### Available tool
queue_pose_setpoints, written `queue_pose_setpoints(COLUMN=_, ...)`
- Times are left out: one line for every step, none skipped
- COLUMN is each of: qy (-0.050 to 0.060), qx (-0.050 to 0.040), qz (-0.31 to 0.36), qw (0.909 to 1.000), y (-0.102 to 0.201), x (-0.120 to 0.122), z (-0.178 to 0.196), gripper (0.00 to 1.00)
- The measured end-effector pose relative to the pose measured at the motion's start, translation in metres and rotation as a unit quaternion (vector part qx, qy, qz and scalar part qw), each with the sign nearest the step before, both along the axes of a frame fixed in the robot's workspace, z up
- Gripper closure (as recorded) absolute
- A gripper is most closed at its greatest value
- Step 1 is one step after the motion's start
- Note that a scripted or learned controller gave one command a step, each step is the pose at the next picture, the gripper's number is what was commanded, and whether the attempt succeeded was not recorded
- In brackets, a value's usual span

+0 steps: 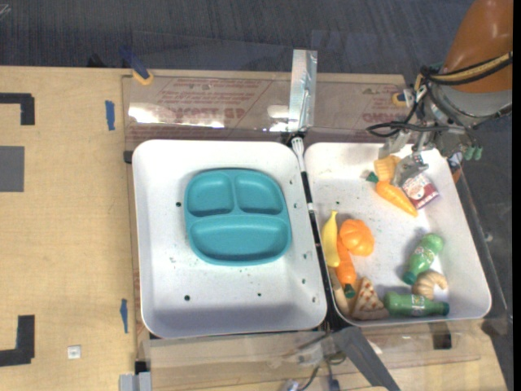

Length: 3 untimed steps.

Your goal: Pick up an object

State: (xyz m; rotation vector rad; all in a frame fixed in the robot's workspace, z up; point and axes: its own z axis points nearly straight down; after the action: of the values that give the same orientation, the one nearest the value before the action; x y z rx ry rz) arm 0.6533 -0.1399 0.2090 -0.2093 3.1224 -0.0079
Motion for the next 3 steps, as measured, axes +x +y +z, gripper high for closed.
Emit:
queue_pose_setpoints(qy=-0.001, qx=0.0, qz=0.143, qw=0.9897, y=-0.003, x=0.008, z=-0.108, gripper=1.0)
queue_pose_setpoints(qy=-0.002, qx=-0.0008, qz=0.256, qw=0.9668, y=0.056, x=0.017, z=-0.018, gripper=1.0)
queue_pose_setpoints(qy=-0.003, qx=-0.0015, qz=0.268, qw=0.9634, y=0.081, x=0.017, z=0.06, gripper=1.0)
